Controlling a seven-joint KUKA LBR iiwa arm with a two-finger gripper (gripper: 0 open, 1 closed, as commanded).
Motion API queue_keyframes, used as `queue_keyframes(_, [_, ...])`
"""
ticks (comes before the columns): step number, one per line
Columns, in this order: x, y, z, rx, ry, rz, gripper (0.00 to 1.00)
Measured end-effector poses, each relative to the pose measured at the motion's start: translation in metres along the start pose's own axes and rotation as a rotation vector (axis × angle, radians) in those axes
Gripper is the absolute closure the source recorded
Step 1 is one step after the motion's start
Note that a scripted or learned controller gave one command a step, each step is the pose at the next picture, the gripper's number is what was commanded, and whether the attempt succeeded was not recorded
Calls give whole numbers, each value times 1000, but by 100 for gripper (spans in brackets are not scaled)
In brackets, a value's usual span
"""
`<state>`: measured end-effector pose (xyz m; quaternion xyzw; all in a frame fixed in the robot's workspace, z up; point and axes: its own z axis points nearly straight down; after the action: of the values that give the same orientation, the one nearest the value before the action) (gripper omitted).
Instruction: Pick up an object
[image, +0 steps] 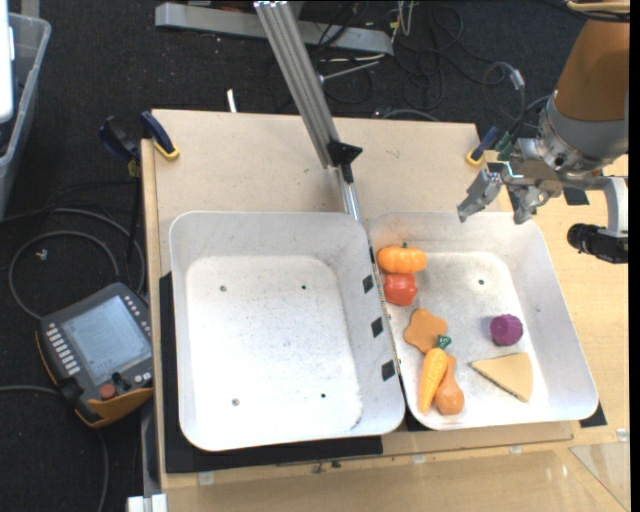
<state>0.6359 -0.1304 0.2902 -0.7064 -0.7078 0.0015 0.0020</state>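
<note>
My gripper (498, 204) hangs open above the far edge of the right bin (560, 300), its two fingers spread with nothing between them. Below it in that bin lie an orange pumpkin-like piece (402, 260) and a red tomato (399, 289) by the left wall. Nearer the front are a tan cookie-shaped piece (425, 328), a carrot (432, 372) and an orange pear-shaped piece (450, 392). A purple ball (506, 328) and a yellow cheese wedge (507, 375) lie to the right. All objects rest well below and in front of the gripper.
The left bin (270, 330) sits beside the right one, their walls meeting at the middle. A slanted metal rail (305, 85) crosses the bench top from the back. Clamps (160, 135) sit at the bench's far corners. A teach pendant (95, 345) lies on the floor at left.
</note>
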Motion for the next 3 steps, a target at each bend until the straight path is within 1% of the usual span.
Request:
queue_keyframes(1, [0, 1, -3, -5, -1, -1, 0])
queue_keyframes(2, [5, -5, 43, 0, -1, 2, 0])
queue_keyframes(3, [7, -5, 86, 0, -1, 2, 0])
